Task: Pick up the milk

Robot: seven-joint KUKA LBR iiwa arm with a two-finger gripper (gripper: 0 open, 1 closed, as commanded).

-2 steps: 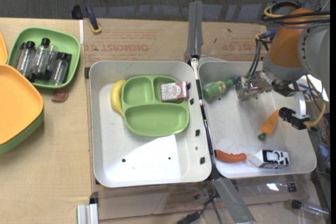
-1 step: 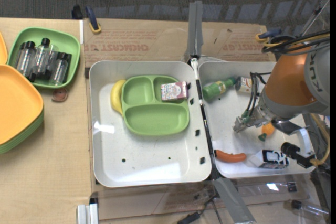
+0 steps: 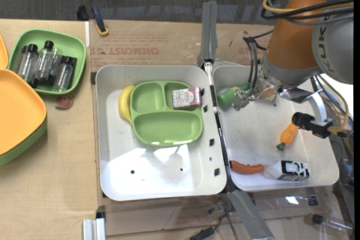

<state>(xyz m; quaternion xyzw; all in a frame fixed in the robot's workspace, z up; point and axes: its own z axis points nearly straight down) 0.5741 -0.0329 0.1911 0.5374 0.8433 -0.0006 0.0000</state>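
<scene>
We see the gripper [image 3: 243, 99] low beside a green item [image 3: 226, 96], its state unreadable; the milk [image 3: 187, 98] probably lies across the divider, so we risk grabbing wrongly.

At the left edge of the frame, a stack of orange plates [image 3: 19, 115] is cut off, so its full shape is lost. A yellow object [image 3: 125, 103] in the left bin is partly hidden behind the green divided tray [image 3: 166, 115]. In the right bin, a green item [image 3: 226, 96] sits partly hidden under the gripper [image 3: 243, 99], whose fingers are too small and cluttered to read. The arm [image 3: 315, 25] runs off the right edge.
</scene>
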